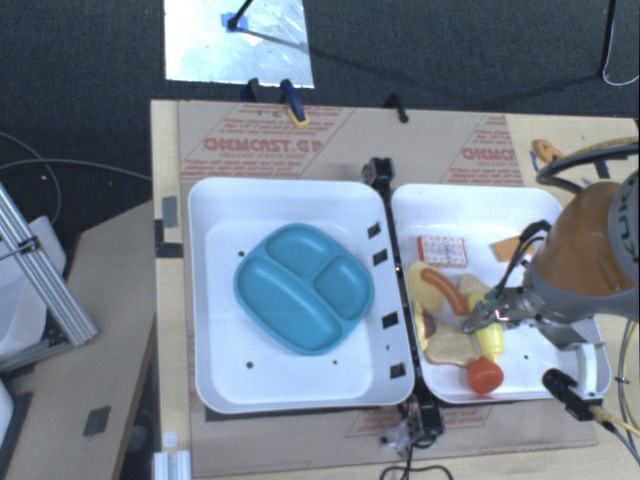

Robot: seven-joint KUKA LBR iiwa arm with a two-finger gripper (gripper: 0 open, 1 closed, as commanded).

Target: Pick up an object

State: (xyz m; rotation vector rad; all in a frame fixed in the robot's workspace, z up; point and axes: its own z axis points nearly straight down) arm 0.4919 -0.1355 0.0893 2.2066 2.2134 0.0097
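In the right bin (470,203) lie several toy foods: a red sausage (441,288), a yellow piece (490,340), a tan bread slice (450,347), a red tomato (484,375), a small red-and-white box (442,251) and an orange wedge (505,249). My gripper (487,312) hangs low over the cluster, right by the yellow piece and the sausage's end. The arm's wrist comes in from the right and covers the bin's right side.
The left bin (215,268) holds a blue divided plate (303,286). A black divider with clips (393,278) runs between the bins. Cardboard sheets lie under both bins; a cable loops over the right bin's far corner.
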